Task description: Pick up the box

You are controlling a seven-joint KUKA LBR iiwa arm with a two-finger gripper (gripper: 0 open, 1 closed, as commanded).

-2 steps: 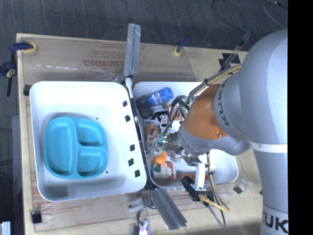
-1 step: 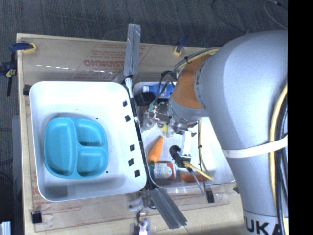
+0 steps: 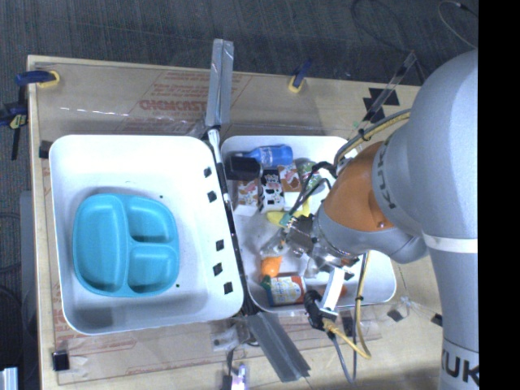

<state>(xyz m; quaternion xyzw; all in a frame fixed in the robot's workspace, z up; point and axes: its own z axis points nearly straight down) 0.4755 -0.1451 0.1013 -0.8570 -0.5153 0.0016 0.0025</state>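
Jaws [image 3: 302,242] hover among right bin [image 3: 244,218] clutter.

Wooden bench [image 3: 122,96] on dark carpet floor [image 3: 122,15]

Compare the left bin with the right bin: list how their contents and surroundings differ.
The left bin holds a single blue divided tray, while the right bin is crowded with small items, among them a blue bottle and a small carton. The arm hangs over the right bin; nothing hangs over the left bin. Both are shallow, white, and sit side by side on the bench.
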